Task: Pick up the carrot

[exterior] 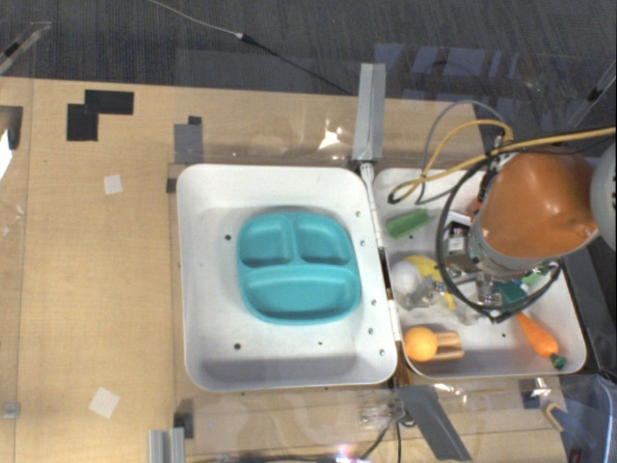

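Orange and tapered, the carrot (537, 337) lies in the right bin (576, 347) at about five o'clock of that bin's floor, its green stub pointing toward the lower right corner. Just up and to the left of it, the gripper (490, 297) hangs under the arm's orange band (536, 205), with cables looping around it; whether it is released or clenched cannot be told from this slant (the wrist and wires cover it), and the carrot sits apart from it, untouched. At seven o'clock in the same bin rests an orange ball (419, 344) touching a tan cylinder (446, 346). A green piece (407, 224) lies at ten o'clock, a yellow item (421, 264) and a white ball (404, 279) near nine. The left bin (198, 297) holds a teal divided plate (298, 265) at its centre.
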Available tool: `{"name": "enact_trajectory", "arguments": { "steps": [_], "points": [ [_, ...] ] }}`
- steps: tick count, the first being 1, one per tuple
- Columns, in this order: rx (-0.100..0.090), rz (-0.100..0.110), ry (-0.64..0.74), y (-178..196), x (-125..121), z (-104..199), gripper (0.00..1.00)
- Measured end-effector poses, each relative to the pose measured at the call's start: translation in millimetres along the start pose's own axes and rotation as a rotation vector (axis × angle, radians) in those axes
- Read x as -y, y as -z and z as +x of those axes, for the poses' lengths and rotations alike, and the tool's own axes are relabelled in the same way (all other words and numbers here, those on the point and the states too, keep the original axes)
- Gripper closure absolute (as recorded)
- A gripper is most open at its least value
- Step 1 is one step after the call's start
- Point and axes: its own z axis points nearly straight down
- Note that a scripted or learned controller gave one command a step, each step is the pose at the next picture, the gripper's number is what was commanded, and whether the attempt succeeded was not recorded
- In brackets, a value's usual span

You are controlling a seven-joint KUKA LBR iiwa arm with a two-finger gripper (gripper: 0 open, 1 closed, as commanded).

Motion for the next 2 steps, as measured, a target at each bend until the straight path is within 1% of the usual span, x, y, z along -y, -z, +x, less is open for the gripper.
{"name": "enact_trajectory", "arguments": {
  "steps": [1, 2],
  "points": [
    [0.002, 0.009, 0.036, 170.4, 34.4, -34.5, 0.00],
    [-0.004, 0.003, -0.006, 208.8, 22.4, 60.7, 0.00]
  ]
}}
